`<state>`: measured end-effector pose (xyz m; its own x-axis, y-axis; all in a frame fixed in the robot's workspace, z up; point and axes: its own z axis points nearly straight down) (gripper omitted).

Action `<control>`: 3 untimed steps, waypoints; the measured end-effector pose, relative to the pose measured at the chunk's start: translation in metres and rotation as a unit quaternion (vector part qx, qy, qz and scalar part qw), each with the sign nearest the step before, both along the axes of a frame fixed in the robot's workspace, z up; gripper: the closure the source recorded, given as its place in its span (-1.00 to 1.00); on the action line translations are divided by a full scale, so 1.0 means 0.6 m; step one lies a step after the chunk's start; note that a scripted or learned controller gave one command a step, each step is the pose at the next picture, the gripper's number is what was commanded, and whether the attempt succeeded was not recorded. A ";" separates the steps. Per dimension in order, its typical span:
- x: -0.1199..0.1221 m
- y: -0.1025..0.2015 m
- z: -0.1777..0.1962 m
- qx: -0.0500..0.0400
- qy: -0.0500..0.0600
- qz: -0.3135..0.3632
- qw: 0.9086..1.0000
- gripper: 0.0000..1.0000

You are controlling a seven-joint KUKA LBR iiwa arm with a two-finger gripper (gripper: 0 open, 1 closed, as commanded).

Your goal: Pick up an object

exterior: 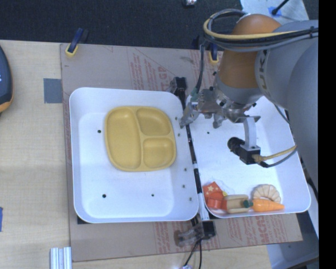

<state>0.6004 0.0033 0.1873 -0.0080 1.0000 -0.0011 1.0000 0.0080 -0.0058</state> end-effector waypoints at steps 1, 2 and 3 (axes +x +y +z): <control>-0.011 -0.062 0.007 0.000 0.000 -0.004 1.000 -1.00; 0.004 -0.064 0.008 0.000 -0.002 -0.002 1.000 -1.00; -0.019 -0.051 0.007 0.000 0.000 -0.002 1.000 -1.00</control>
